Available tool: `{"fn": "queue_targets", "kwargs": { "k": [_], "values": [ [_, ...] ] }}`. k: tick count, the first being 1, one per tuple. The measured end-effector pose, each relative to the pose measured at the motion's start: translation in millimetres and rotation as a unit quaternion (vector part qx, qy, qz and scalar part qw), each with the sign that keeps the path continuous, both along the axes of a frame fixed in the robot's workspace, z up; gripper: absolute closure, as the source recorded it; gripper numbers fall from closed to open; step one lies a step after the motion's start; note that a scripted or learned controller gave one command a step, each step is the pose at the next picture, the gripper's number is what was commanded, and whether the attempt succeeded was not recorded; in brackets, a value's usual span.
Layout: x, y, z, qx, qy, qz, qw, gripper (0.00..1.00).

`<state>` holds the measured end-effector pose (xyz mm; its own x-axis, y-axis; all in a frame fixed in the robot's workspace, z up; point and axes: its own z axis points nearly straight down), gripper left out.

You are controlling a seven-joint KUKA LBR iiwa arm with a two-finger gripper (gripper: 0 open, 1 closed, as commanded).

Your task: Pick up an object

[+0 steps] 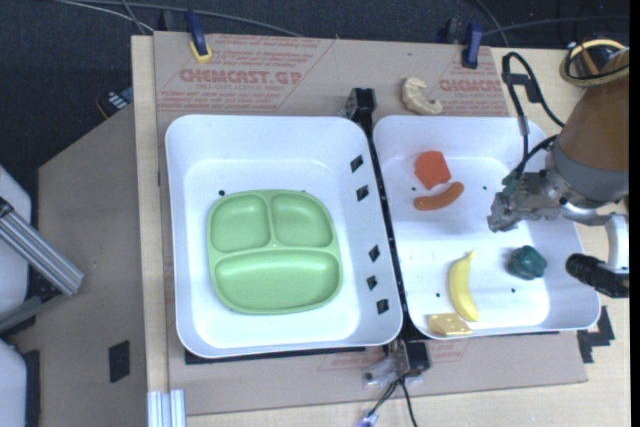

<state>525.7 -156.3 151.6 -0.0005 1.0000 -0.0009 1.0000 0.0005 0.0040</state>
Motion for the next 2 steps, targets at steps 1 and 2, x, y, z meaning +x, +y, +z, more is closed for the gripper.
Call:
{"fn": "queue_targets", "kwargs": {
  "k": [1,2],
  "values": [
    [9,0,62,-0.0005,-0.002,0.001,1.0000,1.00],
    [11,1,105,-0.0003,-0.001,0.001,1.0000,1.00]
  ]
}}
